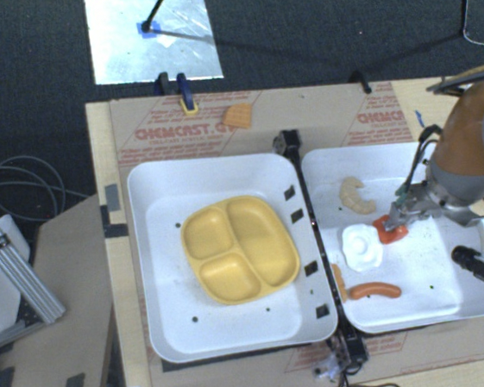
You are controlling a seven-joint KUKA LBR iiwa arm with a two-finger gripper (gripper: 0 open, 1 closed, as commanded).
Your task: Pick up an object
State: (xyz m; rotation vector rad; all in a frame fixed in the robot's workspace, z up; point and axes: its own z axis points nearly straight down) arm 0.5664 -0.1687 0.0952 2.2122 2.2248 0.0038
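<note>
Two bins: we see two shallow white bins side by side on the counter [244, 136], the left bin [159, 267] and the right bin [436, 296].
Left bin contents: we find a yellow divided plate [240, 249] lying flat near its middle, with three compartments and nothing in them.
Right bin contents: we count a pale croissant-shaped piece [357, 195] toward the back, a white cup-like object [362, 248] near the middle, a sausage [375, 290] toward the front, and a small red object [391, 233] just beside the white one.
Arm: we see it reaching in from the right, wrist low over the right bin.
Gripper: the gripper [393, 225] sits right at the small red object; we cannot tell how its fingers stand, as the tips blur into the red piece.
Task's thing: we judge the small red object to be the target, and it appears to rest on the bin floor, touching or almost touching the white cup-like object.
Progress: we judge the approach done and the descent at or near its end; a confirmed grip and the lift are left.
Risk: we think the neighbouring white object could get nudged or caught.
</note>
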